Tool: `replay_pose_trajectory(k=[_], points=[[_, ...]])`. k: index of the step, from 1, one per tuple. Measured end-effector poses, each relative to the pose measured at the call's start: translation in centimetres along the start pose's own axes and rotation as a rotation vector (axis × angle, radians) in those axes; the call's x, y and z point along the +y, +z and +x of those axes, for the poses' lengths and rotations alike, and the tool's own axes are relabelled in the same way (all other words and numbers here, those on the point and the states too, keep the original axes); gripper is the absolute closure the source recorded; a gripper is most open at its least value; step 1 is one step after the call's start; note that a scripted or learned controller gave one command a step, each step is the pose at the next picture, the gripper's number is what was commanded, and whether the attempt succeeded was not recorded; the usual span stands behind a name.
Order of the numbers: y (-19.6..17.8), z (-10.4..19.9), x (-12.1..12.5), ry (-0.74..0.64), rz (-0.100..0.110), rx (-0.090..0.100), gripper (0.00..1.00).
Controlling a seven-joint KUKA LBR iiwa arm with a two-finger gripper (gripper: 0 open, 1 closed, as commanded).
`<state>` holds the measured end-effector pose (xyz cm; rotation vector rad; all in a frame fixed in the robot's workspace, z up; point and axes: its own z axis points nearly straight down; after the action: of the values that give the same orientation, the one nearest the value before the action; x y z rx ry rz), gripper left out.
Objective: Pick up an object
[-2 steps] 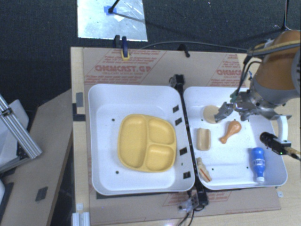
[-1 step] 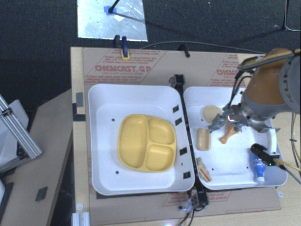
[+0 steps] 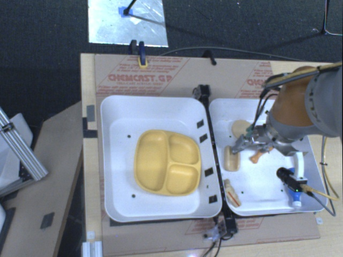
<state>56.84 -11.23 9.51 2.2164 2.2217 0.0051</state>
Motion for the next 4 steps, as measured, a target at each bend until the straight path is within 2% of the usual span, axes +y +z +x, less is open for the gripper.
replay_pose_trajectory(k=[1, 2, 3, 4], points=[[0.6, -0.1, 0.3, 0.001, -0.002, 0.0, 0.0], [-0.7, 0.1, 0.6, 0.0, -0.012, 0.004, 1.0], [-6.0, 0.1, -0.2, -0.001, 0.0, -0.001, 1.0], [-10.7, -0.6, 0.3, 0.0, -0.002, -0.001, 1.0]])
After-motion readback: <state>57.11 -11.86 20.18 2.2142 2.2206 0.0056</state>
